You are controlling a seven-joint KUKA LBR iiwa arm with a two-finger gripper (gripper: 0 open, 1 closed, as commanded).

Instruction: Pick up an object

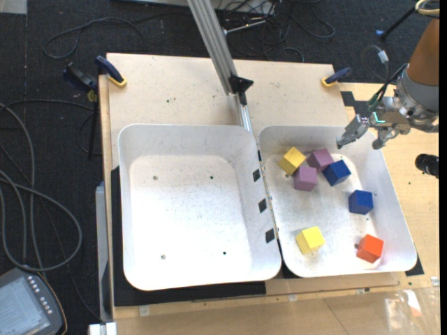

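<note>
I count seven cubes, all in the right bin [391,208]. Two are yellow: one [293,160] toward the bin's far edge, one [310,239] toward its near edge. Two are purple [320,158] [305,178], touching each other. Two are blue [337,172] [360,202]. One is orange [370,248], in the near right corner. I see two white bins, counting the left bin [140,187].
</note>
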